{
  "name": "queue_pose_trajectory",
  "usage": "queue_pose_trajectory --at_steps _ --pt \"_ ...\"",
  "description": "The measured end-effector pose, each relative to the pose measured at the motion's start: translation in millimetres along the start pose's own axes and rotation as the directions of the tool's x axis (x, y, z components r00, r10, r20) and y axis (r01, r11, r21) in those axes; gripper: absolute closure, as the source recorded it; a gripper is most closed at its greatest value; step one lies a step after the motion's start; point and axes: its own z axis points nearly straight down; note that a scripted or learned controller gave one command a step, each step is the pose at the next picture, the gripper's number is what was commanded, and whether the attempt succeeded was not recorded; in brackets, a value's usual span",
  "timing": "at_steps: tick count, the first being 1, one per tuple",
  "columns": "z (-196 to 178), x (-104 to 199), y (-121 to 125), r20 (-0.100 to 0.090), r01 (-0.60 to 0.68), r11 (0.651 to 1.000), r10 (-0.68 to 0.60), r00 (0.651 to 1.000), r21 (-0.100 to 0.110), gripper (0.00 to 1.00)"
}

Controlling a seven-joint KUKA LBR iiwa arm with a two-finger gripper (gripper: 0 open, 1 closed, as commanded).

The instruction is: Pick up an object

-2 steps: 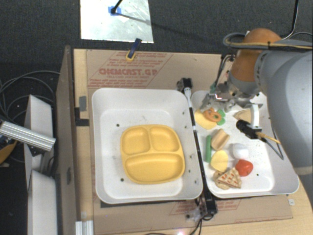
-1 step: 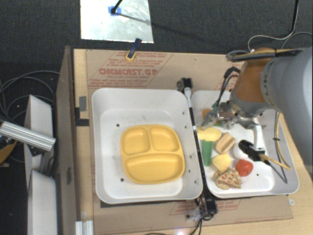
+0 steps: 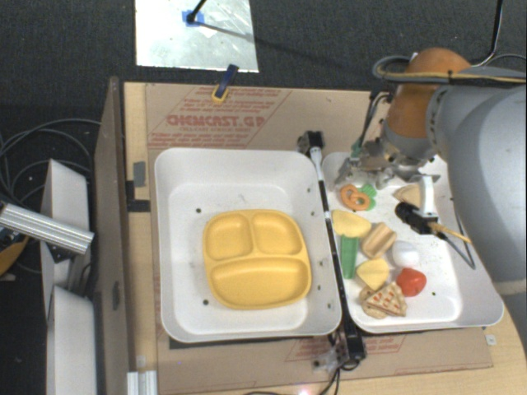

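Observation:
My gripper (image 3: 367, 171) hangs low over the far end of the right bin (image 3: 473, 299), under the orange wrist band. Just below it lie an orange pretzel ring (image 3: 355, 197) and a small green piece (image 3: 368, 191), very close to the gripper; whether they touch it I cannot tell. Further toward the front of the same bin lie a yellow piece (image 3: 351, 223), a bun (image 3: 379, 239), a green stick (image 3: 348, 257), a white egg (image 3: 405, 255), a cheese wedge (image 3: 372, 271), a red tomato (image 3: 412, 281) and a waffle slice (image 3: 384, 302).
The left bin (image 3: 185, 188) holds a yellow divided plate (image 3: 256, 257). A beige slice (image 3: 408, 193) lies at the right bin's far right, beside the wrist. The grey arm covers that bin's right side. The wall between the bins runs just left of the gripper.

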Motion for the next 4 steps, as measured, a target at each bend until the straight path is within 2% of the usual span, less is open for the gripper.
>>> queue_pose_trajectory --at_steps 1,2,3,4 --pt "-11.0 -0.3 -1.4 0.000 0.001 1.000 -0.001 1.000 0.001 1.00" --pt "-103.6 60.6 -40.5 -0.004 0.003 1.000 -0.003 1.000 0.005 1.00" --pt "-93.4 -20.6 -142.7 0.000 -0.016 1.000 0.016 1.000 0.016 1.00" --pt "-94.2 -14.7 -137.3 -0.001 -0.005 1.000 0.005 1.000 0.007 0.00"
